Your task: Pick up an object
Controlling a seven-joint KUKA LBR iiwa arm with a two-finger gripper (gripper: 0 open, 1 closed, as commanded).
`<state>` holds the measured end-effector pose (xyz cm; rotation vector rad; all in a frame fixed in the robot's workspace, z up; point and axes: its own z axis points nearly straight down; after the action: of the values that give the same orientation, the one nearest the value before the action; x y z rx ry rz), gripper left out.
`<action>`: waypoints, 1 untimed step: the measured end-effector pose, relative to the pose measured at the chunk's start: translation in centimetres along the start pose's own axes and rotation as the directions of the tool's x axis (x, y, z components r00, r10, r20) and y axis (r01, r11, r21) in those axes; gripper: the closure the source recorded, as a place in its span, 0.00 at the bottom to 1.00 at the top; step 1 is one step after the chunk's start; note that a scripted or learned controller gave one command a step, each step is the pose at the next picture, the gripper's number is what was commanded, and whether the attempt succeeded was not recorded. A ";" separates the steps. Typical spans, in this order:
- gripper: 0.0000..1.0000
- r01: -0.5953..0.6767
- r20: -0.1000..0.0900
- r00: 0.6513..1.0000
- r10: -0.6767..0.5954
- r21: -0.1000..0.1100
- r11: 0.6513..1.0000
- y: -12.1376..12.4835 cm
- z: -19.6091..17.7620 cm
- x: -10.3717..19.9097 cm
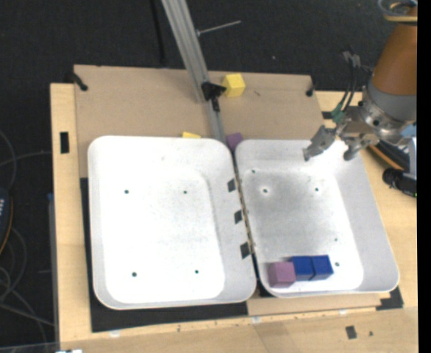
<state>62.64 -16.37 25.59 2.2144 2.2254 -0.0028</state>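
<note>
The tool is seen spread open and unladen over the right bin's far edge, well apart from the blue block at the near edge.

One camera sits fixed above my worktop and looks down on it at a slant, far enough back to take in both white bins whole, along with the dark floor beyond the far edge. The left bin and the right bin lie side by side across the middle of the view. My arm comes in from the right side of the frame, and my hand shows over the right bin's far corner.
</note>
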 end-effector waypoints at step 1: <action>0.00 0.001 -0.002 1.000 -0.001 -0.005 1.000 -1.7 -4.5 4.0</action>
<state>60.94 -12.38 30.12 2.2120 2.2251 0.0057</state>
